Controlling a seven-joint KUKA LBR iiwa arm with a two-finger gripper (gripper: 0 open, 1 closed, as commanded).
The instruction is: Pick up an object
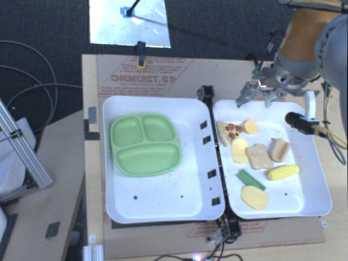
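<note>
In the left bin (125, 205) we see a green divided plate (145, 144). In the right bin (312, 194) lie a pizza slice (228, 130), bread (259, 156), a green bean (250, 179) and corn (283, 172). Above its far rim our gripper (260, 95) hangs with fingers spread, holding nothing.

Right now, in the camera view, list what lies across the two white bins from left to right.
Green divided plastic plate in the left white bin → triangular pizza slice toy in the right white bin → green bean-like stick → yellow corn cob toy.
</note>
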